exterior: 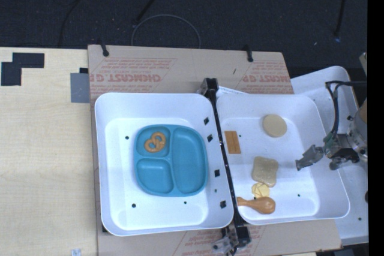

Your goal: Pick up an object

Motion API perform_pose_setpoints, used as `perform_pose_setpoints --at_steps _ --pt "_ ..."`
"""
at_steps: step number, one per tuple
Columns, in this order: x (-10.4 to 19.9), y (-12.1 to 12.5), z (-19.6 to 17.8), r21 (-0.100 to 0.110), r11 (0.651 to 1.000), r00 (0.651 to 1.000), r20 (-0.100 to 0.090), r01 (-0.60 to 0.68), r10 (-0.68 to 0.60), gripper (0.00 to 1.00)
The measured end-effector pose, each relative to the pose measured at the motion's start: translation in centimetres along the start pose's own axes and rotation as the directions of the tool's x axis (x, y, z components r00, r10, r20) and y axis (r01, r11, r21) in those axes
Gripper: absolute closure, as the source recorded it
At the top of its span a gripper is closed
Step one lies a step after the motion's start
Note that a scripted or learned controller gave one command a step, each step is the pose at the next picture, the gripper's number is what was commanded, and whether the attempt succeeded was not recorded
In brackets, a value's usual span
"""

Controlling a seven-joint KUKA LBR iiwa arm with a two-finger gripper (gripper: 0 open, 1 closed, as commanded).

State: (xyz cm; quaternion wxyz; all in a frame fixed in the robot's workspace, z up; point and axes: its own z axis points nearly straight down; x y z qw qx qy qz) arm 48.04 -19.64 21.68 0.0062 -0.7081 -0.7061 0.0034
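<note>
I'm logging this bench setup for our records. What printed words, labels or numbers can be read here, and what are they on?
Red print on the cardboard sheet under the bins, above the left bin: upside down and blurred, not readable for certain.
Same red print above the right bin: too blurred.
Red print at the cardboard's bottom edge: too small.

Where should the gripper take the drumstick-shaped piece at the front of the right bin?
Probably the narrow handle end of the drumstick, coming from above with fingers across it. It lies flat, its handle pointing towards the divider, and its bulbous end sits against the yellow piece.
</note>
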Motion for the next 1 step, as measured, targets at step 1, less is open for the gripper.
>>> perform_pose_setpoints --at_steps 1 --pt "-0.02 0.22 -0.48 -0.01 1.0 1.0 0.002 0.002 -0.002 0.0"
